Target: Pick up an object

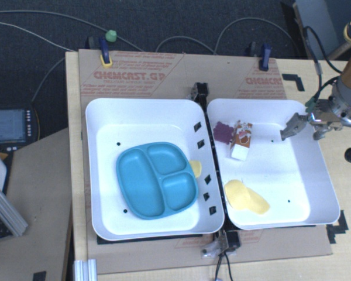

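The gripper [307, 127] hangs at the right edge of the right bin [316, 180], above its upper right part. Its 2 fingers [291, 127] are spread wide, with nothing between them.

In the right bin, 4 things lie on the white floor. A dark purple piece [223, 132] sits near the upper left, touching a small brown and white packet [243, 134] just to its right. A small white block [240, 153] lies just below the packet. All 3 are well apart from the gripper, to its left. A pale yellow soft object [245, 196] lies near the bin's lower left corner.

The left bin [99, 127] holds a blue divided plate [157, 179] with 3 compartments. A small yellow thing [195, 168] peeks out from behind the plate's right edge.

Both bins rest on a brown board [134, 72] with red lettering, held by 2 blue clamps [105, 56] at its far edge.
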`<act>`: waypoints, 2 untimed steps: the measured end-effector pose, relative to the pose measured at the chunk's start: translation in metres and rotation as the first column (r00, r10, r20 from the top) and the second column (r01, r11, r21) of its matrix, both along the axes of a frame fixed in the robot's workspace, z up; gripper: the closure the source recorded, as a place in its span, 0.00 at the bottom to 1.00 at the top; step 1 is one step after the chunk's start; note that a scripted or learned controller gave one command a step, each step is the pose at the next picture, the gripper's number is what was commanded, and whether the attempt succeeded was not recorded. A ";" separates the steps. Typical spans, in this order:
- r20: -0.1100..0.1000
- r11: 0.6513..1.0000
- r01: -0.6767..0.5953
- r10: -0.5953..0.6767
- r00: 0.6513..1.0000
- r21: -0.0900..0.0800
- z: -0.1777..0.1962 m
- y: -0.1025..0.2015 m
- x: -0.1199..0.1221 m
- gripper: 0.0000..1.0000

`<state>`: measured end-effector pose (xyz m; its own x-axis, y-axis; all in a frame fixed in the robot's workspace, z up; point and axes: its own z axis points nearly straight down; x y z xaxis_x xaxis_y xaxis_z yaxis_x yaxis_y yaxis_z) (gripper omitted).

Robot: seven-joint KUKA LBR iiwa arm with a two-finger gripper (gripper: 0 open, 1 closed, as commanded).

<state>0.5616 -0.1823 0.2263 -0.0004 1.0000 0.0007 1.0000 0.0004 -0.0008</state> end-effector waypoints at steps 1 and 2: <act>-0.005 1.000 0.000 0.000 1.000 0.002 -0.046 0.008 -0.005 0.00; -0.006 1.000 0.001 -0.001 1.000 0.003 -0.103 0.007 -0.016 0.00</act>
